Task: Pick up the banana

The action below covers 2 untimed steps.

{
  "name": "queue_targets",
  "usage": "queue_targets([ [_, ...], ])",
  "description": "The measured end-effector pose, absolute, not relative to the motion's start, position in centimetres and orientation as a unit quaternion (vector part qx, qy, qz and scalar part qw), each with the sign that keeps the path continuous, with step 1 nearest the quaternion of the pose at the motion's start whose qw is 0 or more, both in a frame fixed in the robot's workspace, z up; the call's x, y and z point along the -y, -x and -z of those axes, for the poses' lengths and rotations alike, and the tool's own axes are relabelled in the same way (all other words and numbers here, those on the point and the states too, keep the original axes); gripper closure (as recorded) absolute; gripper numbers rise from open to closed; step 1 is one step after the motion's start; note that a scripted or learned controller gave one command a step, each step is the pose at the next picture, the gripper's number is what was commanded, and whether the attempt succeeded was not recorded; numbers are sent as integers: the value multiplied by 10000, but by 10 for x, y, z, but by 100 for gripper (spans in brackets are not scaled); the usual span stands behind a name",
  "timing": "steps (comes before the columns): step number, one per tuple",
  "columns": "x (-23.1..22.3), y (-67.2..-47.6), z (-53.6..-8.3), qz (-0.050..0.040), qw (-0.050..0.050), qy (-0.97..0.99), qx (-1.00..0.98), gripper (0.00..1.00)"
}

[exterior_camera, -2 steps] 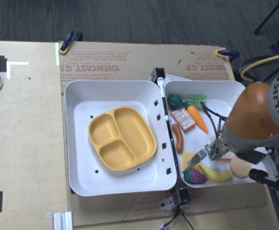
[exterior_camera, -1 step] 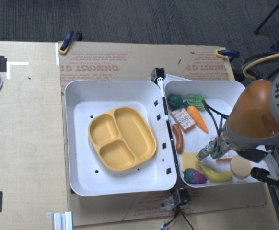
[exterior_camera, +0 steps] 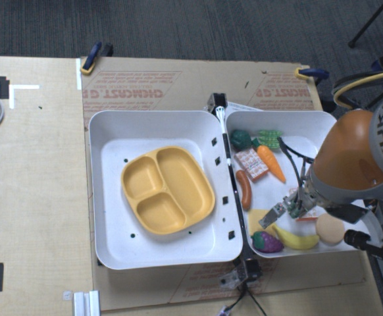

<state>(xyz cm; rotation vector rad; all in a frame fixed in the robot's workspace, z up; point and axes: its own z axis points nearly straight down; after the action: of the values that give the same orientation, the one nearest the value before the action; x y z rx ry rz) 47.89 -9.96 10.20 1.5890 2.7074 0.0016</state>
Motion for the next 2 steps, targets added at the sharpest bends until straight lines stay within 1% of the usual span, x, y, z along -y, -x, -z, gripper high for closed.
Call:
queue_targets([
  [1, 100, -480, -112, -8, 21, -5076, -8616, 100],
  [2, 65, -479, -192, -2, 20, -2828, -9592, 100],
])
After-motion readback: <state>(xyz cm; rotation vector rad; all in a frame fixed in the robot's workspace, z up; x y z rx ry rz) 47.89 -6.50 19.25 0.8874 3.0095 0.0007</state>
